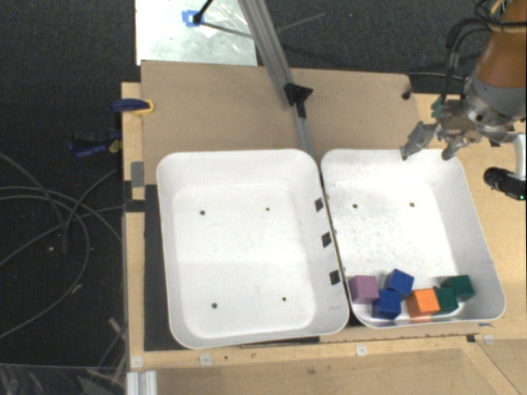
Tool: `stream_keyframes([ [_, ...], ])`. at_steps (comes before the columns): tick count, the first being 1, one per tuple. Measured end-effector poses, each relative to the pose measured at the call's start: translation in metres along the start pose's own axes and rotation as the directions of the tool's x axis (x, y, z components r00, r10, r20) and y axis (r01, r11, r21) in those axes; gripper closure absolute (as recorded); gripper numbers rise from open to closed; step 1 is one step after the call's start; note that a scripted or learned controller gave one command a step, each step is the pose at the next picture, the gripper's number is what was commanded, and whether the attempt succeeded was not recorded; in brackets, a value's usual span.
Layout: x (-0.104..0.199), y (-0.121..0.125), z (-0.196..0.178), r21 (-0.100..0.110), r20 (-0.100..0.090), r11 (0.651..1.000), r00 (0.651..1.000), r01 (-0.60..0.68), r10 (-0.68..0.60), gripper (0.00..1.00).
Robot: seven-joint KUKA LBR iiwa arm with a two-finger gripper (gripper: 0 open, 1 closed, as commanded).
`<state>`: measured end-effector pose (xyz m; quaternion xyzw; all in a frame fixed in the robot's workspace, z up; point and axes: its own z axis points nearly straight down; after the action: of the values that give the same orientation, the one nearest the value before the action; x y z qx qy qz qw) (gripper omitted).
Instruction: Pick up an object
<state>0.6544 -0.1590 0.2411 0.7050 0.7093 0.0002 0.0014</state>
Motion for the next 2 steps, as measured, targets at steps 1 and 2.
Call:
stream_keyframes([
  [1, -0.021, -0.064, 0.028, 0.006, -0.001, 1.000, 1.000, -0.009, 0.009, 0.00],
  [2, -0.032, -0.040, 0.042, -0.001, 0.000, 1.000, 1.000, -0.003, 0.003, 0.00],
])
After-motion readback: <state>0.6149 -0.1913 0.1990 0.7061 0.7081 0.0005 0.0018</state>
